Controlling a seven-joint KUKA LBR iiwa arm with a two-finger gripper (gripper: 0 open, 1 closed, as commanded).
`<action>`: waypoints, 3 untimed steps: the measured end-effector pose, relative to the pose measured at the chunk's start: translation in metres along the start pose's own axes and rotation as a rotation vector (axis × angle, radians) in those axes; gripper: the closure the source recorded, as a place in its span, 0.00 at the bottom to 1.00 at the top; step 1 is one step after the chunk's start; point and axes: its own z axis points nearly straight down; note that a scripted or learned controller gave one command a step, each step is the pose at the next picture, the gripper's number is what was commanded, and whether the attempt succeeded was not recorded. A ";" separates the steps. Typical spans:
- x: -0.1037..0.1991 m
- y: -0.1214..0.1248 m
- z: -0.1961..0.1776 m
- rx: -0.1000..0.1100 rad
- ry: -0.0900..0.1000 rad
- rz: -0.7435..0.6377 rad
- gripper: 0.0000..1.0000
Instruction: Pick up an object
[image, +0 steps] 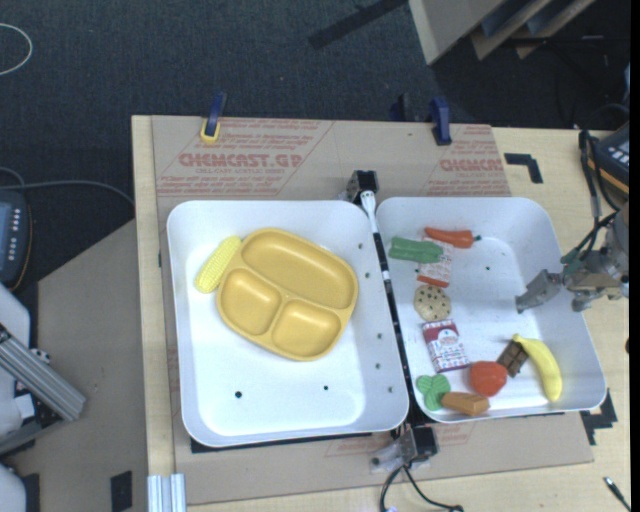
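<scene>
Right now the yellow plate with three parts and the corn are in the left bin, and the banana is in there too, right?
Not quite. The camera view shows the banana in the right bin, near its front corner. The yellow plate and the corn are in the left bin, as you said.

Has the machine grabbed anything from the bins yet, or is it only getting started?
Nothing looks picked up so far. The gripper sits over the right bin with nothing visible between its fingers. The banana, tomato and cookie lie in the bin, so the whole grab remains.
</scene>
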 end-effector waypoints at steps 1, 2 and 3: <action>0.000 0.003 -0.007 -0.013 -0.004 -0.004 0.00; 0.001 0.008 0.036 -0.008 -0.001 -0.004 0.00; 0.002 0.009 0.100 -0.007 0.002 -0.004 0.00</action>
